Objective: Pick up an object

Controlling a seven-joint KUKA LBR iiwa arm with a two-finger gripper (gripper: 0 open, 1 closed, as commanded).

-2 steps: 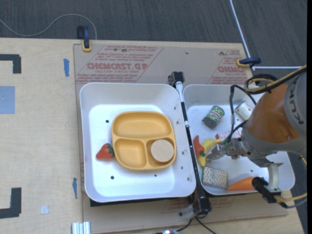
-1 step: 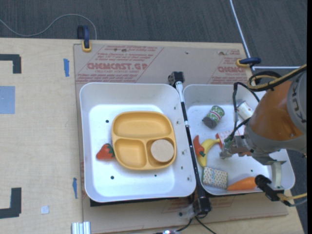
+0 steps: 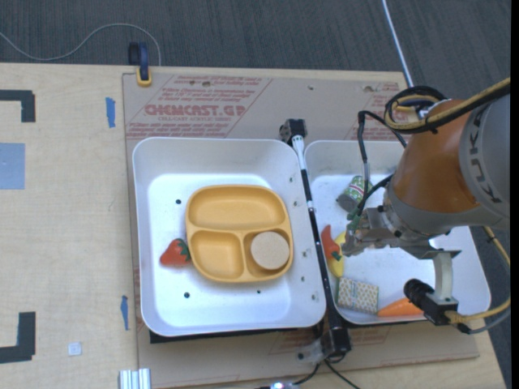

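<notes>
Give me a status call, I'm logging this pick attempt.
Gripper low in right bin, fingers unclear. Nothing seen held. Banana and carrot nearby, can behind. Arm covers bin middle.

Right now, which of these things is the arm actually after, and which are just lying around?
Likely in play, in the right bin under the arm:
- gripper
- yellow and red toy beside it
- green can
- speckled block
- carrot

Just lying about, in the left bin:
- yellow divided plate
- round cracker in it
- strawberry
</notes>
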